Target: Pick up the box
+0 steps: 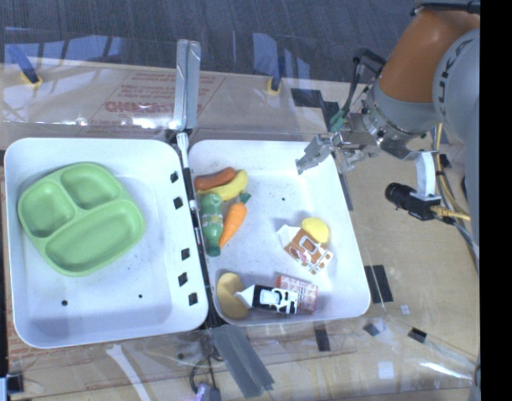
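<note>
- Your pincer point(329, 152) hangs over the upper right corner of the right bin point(264, 159), up near its far rim. It holds nothing, and its two fingers look spread a little apart — though they are small in the camera view, so treat that as a reading, not a certainty.
- The box point(309, 250) — orange and white, lying tilted — sits on the floor of the right bin, toward its right wall and a bit below the middle. A yellow lemon point(316, 229) touches its upper edge.
- Just below the box lies a small pinkish packet point(298, 291) and a black-and-white bottle point(268, 299), both near but apart from it.
- The carrot point(231, 220), banana point(230, 185), hot dog point(215, 178) and green bottle point(210, 220) cluster by the left wall of that bin, well away from the box.
- The left bin point(88, 316) carries a green divided plate point(80, 216), which plays no part here.
- Step in hand, as I judge it: the approach. You have not yet reached the box.
- Next, bring the pincer toward the near side of the bin until it is over the box, turn the fingers to span its narrow sides, then descend.
- Mind the lemon: a finger landing on it could nudge the box or spoil the grip.
</note>
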Robot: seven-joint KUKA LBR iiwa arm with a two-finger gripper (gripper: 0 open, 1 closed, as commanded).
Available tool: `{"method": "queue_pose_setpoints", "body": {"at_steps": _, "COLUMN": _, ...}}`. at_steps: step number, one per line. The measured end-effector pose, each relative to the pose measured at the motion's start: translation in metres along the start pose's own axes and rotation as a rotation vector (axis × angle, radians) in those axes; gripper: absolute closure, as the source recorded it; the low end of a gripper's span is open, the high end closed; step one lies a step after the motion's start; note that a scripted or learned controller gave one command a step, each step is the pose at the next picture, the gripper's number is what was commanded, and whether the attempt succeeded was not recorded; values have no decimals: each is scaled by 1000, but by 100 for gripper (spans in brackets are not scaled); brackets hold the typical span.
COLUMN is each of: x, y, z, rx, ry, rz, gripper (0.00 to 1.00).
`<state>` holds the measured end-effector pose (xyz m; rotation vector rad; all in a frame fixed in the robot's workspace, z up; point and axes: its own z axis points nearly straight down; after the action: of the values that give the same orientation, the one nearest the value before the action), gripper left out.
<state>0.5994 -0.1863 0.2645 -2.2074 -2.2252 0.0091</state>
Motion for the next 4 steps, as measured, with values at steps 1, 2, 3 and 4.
{"method": "queue_pose_setpoints", "body": {"at_steps": 1, "x": -15, "y": 30, "z": 147, "rx": 1, "ry": 1, "rz": 107, "gripper": 0}}
{"method": "queue_pose_setpoints", "body": {"at_steps": 2, "x": 20, "y": 13, "z": 176, "rx": -1, "ry": 1, "rz": -131, "gripper": 0}}
{"method": "queue_pose_setpoints", "body": {"at_steps": 3, "x": -23, "y": 59, "z": 175, "rx": -3, "ry": 0, "rz": -125, "gripper": 0}}
{"method": "queue_pose_setpoints", "body": {"at_steps": 4, "x": -21, "y": 59, "z": 169, "rx": 2, "ry": 1, "rz": -133, "gripper": 100}}
